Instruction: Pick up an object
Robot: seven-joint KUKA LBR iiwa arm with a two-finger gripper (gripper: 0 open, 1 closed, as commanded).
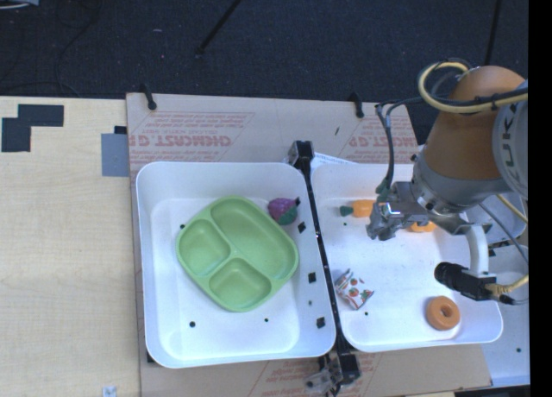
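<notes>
Currently, operator, your gripper [382,230] hovers in the right bin [483,335], far edge, by a small orange toy [364,209]: light, rigid, likely slippery; take its midsection.

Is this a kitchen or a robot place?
Probably a robot lab. A grey and orange robot arm reaches over two white bins, which hold toy-like things such as a green divided plate and a doughnut.
</notes>
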